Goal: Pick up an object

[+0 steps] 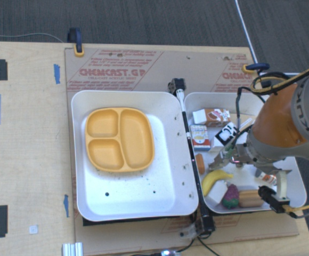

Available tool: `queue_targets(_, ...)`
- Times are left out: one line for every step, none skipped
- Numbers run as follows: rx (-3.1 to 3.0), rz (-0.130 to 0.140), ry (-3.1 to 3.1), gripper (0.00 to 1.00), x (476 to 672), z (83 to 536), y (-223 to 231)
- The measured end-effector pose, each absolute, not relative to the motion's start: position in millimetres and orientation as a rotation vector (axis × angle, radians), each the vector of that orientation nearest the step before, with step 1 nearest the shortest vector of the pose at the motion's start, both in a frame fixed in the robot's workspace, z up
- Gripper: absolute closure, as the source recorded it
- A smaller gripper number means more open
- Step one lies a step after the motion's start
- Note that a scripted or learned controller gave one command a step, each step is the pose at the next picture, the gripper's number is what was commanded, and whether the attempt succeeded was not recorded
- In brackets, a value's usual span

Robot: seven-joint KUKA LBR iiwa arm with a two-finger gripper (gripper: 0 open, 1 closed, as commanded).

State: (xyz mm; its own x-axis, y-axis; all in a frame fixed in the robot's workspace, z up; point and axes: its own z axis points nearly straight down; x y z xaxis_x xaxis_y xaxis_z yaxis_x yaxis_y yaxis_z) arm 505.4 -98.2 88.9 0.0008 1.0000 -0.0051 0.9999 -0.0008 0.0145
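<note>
One banana [214,179] lies nearest; two bins; one yellow tray [120,138]; tool [233,157] perhaps above banana, grip unreadable.

Robot lab – clamped bench [26,143] (taped markers [56,73])

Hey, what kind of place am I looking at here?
Probably a robotics lab test bench: a robot arm reaches over two white bins, one holding toy food like a banana, clamped to a cardboard-covered table.

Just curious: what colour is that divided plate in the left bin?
Yellow-orange, plain; the divided plate shows clearly in the camera view.
</note>
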Motion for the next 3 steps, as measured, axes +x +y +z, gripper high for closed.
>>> queue_targets(2.212,0.008,2.214,0.0,578.1,88.6,-106.9)
queue_targets(2.288,-0.086,2.255,0.0,625.3,89.2,-114.5)
queue_targets(2.29,-0.1,2.258,1.0,623.0,96.9,-115.9)
